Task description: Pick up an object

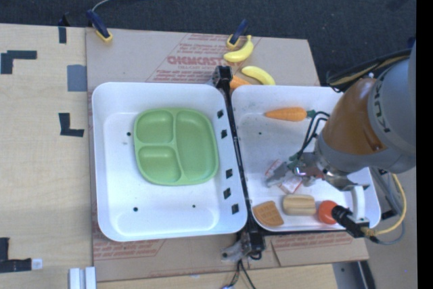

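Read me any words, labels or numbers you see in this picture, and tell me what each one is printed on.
"CHEMCAST", in red capitals, on the brown cardboard sheet under the white bins, just above the left bin.
Smaller red lines under and beside that word on the same cardboard: too blurred to read.
More red print on the cardboard's lower edge, below the left bin: too small to read.
Nothing else carries readable text.

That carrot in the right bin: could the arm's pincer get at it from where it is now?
Probably yes. The carrot lies alone near the far wall of the right bin, with bare floor around it and nothing on top. The pincer is low in the same bin, nearer the front, and nothing lies between them.
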Tool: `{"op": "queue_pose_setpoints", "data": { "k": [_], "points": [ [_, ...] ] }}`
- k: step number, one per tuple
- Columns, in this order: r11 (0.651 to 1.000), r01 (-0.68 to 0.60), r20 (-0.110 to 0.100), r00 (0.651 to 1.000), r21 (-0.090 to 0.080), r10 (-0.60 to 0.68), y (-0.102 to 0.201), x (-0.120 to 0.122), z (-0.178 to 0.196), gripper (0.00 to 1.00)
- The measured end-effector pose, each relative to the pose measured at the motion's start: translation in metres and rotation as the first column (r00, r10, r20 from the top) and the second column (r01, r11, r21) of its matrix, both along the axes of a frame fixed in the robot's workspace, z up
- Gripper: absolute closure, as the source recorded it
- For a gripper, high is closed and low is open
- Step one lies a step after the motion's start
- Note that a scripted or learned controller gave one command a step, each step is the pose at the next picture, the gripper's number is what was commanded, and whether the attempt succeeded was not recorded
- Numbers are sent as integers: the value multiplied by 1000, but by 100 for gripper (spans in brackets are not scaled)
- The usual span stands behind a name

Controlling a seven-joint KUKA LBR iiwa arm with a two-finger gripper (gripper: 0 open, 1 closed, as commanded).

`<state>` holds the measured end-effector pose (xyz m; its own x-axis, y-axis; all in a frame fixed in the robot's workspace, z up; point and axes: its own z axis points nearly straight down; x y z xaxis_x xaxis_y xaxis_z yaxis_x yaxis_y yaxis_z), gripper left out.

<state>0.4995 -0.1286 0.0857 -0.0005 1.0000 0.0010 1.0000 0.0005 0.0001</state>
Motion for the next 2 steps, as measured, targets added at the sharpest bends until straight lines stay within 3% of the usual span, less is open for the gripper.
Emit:
{"op": "queue_pose_setpoints", "data": {
  "k": [1, 2],
  "points": [
    [1000, 1, 2, 1000, -3, -1, -1, 0, 10, 100],
    [1000, -2, 0, 1000, 0, 2, 80, 13, 99, 100]
  ]
}}
